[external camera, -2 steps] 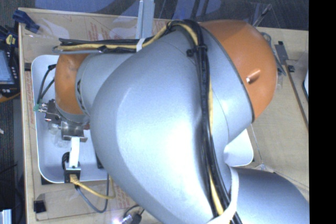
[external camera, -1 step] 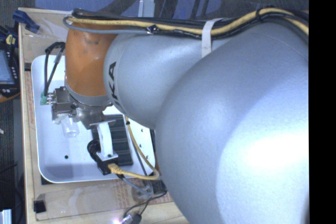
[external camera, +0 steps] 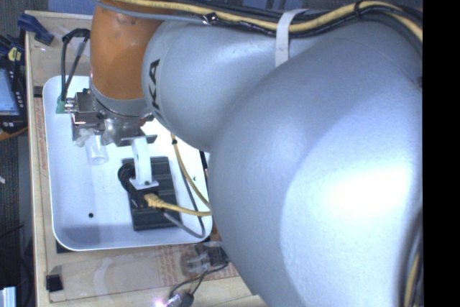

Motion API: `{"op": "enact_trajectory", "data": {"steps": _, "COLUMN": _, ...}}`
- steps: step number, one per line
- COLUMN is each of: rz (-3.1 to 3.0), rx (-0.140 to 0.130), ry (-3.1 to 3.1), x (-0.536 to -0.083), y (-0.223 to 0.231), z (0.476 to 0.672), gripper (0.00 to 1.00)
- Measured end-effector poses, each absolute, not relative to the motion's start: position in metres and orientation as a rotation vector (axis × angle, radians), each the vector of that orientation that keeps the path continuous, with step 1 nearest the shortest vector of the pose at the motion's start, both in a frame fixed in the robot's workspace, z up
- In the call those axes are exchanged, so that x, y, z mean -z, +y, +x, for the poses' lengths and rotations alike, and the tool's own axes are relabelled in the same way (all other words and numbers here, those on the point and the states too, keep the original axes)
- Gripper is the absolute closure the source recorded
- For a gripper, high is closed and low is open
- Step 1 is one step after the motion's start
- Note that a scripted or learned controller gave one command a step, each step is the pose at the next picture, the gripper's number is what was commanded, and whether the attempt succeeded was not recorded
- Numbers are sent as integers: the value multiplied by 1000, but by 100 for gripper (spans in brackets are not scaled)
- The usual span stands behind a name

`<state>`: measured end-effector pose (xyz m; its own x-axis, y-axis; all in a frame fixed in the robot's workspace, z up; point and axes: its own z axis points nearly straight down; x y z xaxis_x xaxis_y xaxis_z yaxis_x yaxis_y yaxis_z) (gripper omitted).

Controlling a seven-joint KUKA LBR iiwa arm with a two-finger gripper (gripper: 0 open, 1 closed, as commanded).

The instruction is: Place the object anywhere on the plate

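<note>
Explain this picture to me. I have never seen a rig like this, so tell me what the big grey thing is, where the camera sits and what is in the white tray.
The big grey shape is a robot arm. The orange band sits just above its wrist. A single camera is fixed above the wooden bench and looks down at a slant. The arm reaches in from the right, so close to the lens that it covers much of the scene.

At its tip is the gripper, the two-finger hand, which hangs low over a shallow white bin. On the bare part of the bin floor I see only a small dark speck, too small to identify. From this angle I cannot tell whether the gripper holds anything.
</note>
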<state>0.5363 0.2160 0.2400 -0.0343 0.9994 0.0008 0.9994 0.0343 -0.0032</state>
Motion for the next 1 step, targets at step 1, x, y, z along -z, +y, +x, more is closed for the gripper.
{"op": "enact_trajectory", "data": {"steps": 1, "rz": -2381, "rx": -11, "ry": -2046, "x": -190, "y": 202, "z": 475, "gripper": 100}}
